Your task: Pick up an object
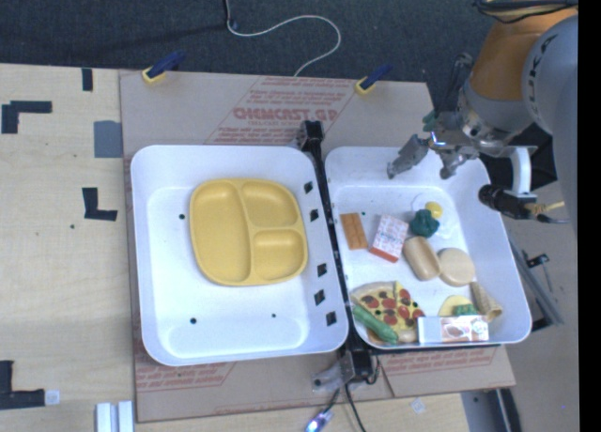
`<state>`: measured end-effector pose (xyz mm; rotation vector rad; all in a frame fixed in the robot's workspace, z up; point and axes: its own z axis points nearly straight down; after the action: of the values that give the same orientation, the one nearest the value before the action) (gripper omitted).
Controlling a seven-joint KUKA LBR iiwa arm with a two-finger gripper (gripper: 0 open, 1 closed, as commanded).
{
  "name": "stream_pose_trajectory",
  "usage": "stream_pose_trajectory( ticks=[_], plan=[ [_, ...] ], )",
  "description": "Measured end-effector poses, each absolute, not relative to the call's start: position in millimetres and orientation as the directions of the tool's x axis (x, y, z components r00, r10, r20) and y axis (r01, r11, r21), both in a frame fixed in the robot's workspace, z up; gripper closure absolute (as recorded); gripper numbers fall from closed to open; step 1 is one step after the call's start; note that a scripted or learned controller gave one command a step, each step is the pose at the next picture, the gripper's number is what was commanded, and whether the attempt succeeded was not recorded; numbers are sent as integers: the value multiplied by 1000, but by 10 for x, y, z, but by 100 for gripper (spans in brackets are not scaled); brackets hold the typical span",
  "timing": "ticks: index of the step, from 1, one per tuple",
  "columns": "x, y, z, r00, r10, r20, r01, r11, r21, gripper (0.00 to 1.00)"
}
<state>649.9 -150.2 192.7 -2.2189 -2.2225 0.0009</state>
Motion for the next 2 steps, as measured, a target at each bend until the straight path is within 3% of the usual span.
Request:
stream_pose_trajectory(
  ticks=[1, 2],
  plan=[
    [6129, -1958, 1360, 4, 1000, -1, 1000, -4, -9, 0],
    [6114, -1937, 875, 0, 1000, -2, 1000, 0, 5, 0]
  ],
)
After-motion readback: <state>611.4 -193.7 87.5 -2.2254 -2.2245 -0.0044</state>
